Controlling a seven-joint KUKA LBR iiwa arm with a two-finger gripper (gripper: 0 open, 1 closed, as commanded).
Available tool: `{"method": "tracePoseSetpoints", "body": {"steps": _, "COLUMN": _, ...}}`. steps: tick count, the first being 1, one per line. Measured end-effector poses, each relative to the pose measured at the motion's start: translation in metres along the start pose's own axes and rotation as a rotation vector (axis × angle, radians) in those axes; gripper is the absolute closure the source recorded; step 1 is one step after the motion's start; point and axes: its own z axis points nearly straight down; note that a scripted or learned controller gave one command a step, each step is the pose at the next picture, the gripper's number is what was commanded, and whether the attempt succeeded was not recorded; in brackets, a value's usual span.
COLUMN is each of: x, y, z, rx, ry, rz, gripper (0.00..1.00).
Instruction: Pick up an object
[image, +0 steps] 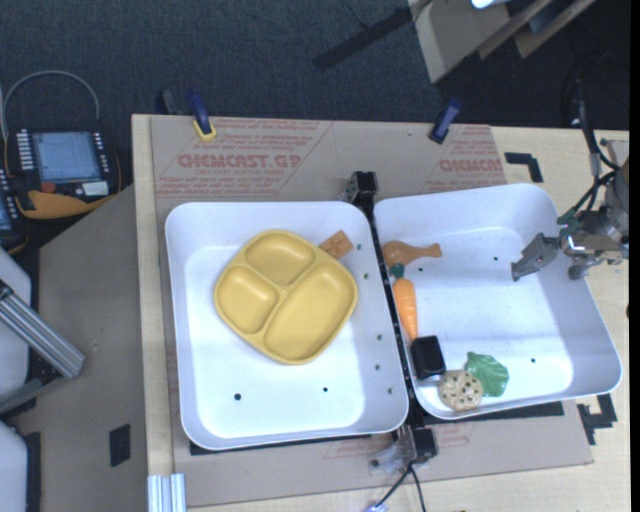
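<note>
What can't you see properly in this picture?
- Brown block: partly tucked behind the yellow plate.
- Gripper: small and dark, finger gap unclear.
- Arm: cut off by the right edge.
- Black block: too small to identify.

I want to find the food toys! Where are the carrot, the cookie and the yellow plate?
carrot (405, 308), camera view, middle of its orange body
cookie (460, 390), camera view, centre of its speckled face
yellow plate (287, 295), camera view, ridge between its compartments

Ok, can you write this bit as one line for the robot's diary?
gripper: over right bin, holding nothing | carrot, cookie: right bin | yellow plate: left bin
</note>
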Motion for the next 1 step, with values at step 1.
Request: {"method": "tracePoseSetpoints", "body": {"steps": 1, "x": -0.0016, "y": 0.0054, "z": 0.0445, "rx": 0.005, "ry": 0.002, "rz": 0.000, "gripper": 0.00}}
